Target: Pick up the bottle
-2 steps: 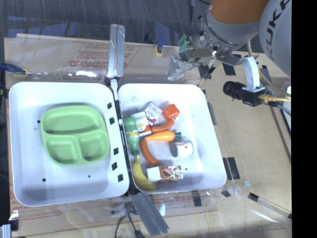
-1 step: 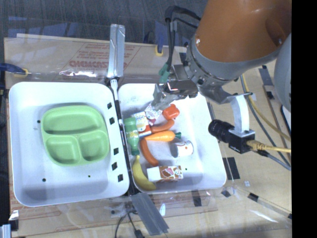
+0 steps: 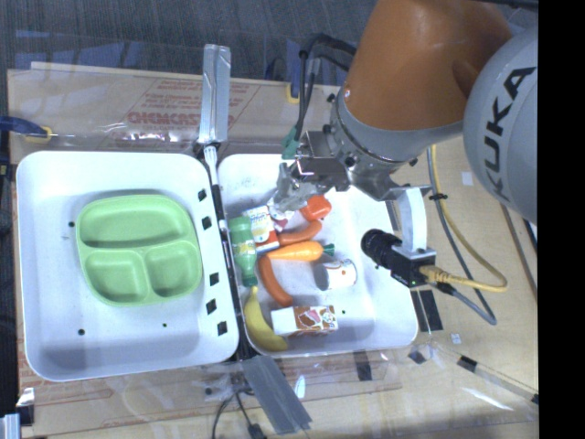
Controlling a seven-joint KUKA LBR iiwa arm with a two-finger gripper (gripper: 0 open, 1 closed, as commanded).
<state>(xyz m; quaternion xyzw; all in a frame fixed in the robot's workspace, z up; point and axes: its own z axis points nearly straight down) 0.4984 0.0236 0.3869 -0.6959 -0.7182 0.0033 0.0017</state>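
Arm: the grey KUKA arm with its orange band (image 3: 416,48) reaches in from the right and covers the upper right corner of the right bin.
Gripper: the two-finger metal gripper (image 3: 291,190) hangs low over the upper middle of the right-hand shallow white bin (image 3: 388,314); whether its fingers are spread or closed I cannot tell (they blur against the clutter below).
Bottle: the green plastic bottle with a white and red label (image 3: 245,240) lies on its side against the right bin's left wall, just below and left of the gripper, not between the fingers as far as the view shows.
Crowding near the bottle: a long orange carrot (image 3: 294,252) touches its right side, a second orange piece (image 3: 274,282) curves below it, and a small orange-red block (image 3: 317,208) sits just under the gripper.
Lower right bin: a yellow banana (image 3: 259,326) hugs the left wall near the bottom corner, a small printed carton (image 3: 307,318) lies beside it, and a white cup-like item (image 3: 336,273) sits near the middle.
Open room: bare floor shows along the right bin's lower right side and near its upper left corner.
Left bin: the other white bin (image 3: 46,273) holds a light green divided plastic plate (image 3: 137,245), with bare floor all around it.
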